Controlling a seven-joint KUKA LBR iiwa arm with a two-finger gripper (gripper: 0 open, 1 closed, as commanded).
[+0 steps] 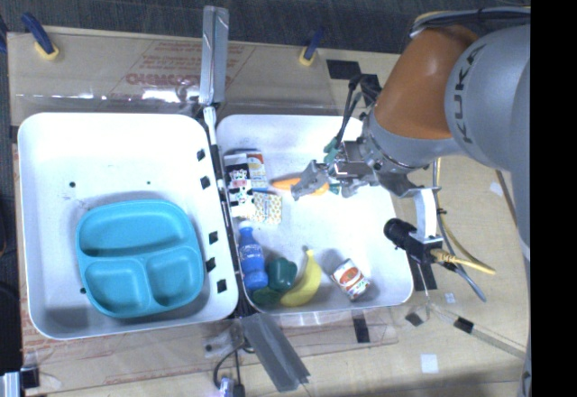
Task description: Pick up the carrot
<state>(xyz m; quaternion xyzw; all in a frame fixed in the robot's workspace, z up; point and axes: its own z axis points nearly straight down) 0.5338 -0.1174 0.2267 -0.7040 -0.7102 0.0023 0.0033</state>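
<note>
The gripper (311, 185) is positioned over the upper middle of the right bin (379, 291), extended from the grey arm (469, 88) that enters from the right side of the camera view, with its orange band (422, 84) visible above the wrist. The gripper is closed on the carrot (293, 182): the orange body of the carrot lies between the fingers, and its narrow end projects to the left of the fingertips. The carrot is located in the upper left area of the right bin, just right of a small printed carton (243, 171) that lies against the bin's left wall. Directly below the carrot is a small patterned packet (263, 206). Further down along the left wall lies a blue bottle (251, 262), with a dark green item (278, 274) beside it at the bin's lower edge. A yellow banana (305, 282) lies touching the green item on its right side. A small can with a red and white label (350, 278) lies apart from the banana, toward the lower right of the bin. The left bin (54, 152) contains a blue compartment tray (140, 260), placed in its lower half. Both bins stand side by side on the surface (117, 61).
</note>
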